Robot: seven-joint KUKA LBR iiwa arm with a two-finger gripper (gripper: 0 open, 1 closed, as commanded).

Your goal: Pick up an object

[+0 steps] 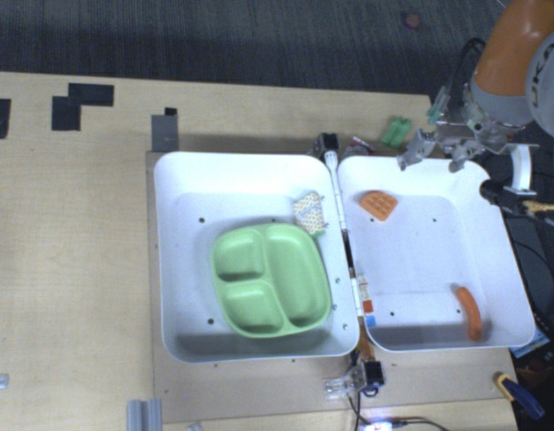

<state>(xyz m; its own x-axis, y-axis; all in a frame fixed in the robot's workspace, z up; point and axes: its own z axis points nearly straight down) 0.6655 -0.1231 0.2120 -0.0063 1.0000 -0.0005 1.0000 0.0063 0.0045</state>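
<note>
My gripper (432, 162) hangs over the far edge of the right bin (420, 268), its two fingers spread apart with nothing between them. An orange waffle-like piece (378, 205) lies in the right bin's far left corner, below and left of the gripper. An orange-red sausage (470, 312) rests near that bin's front right corner. In the left bin (182, 241) sits a green divided plate (270, 278), and a small patterned white piece (309, 211) lies just beyond the plate by the bin's right wall.
A small green object (395, 133) lies on the bench behind the right bin, left of the gripper. Cables and a black fitting (328, 142) sit where the two bins meet at the back. Black tape marks (79, 104) dot the bench's far left.
</note>
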